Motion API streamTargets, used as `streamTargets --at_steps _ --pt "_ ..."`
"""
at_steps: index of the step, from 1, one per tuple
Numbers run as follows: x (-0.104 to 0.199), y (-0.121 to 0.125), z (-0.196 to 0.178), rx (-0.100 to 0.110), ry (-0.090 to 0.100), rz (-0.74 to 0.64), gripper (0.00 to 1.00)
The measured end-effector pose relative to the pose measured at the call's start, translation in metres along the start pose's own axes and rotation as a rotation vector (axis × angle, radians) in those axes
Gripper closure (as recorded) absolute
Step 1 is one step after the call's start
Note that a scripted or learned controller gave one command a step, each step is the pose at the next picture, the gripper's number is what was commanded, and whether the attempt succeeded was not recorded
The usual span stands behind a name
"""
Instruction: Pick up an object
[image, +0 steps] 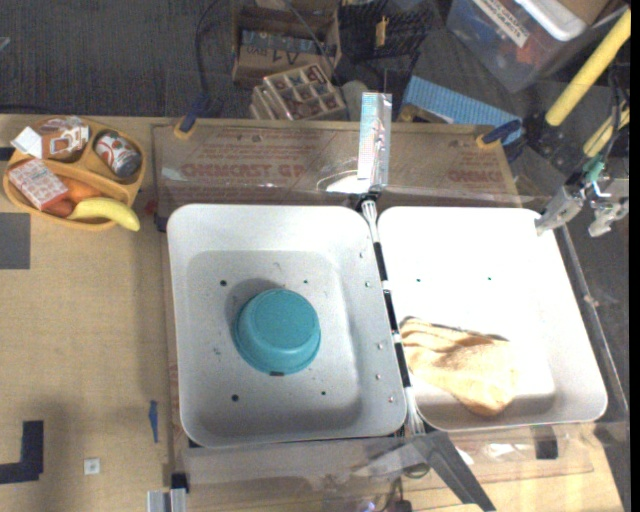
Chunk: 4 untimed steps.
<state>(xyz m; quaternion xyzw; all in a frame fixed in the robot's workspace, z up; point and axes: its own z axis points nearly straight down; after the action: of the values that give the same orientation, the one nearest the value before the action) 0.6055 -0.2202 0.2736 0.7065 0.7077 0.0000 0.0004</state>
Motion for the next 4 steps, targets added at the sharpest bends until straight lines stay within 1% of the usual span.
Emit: streamTargets --at_steps 1,2,3,4 --pt "0.0 0.0 0.0 0.0 0.0 0.0 0.0" --pt "0.055 -0.003 0.066 0.001 0.0 0.054 0.0" --pt "0.061 -0.047 0.11 0.001 0.0 0.012 0.0" --pt "0.068 -0.088 0.185 -0.009 0.0 0.025 0.0"
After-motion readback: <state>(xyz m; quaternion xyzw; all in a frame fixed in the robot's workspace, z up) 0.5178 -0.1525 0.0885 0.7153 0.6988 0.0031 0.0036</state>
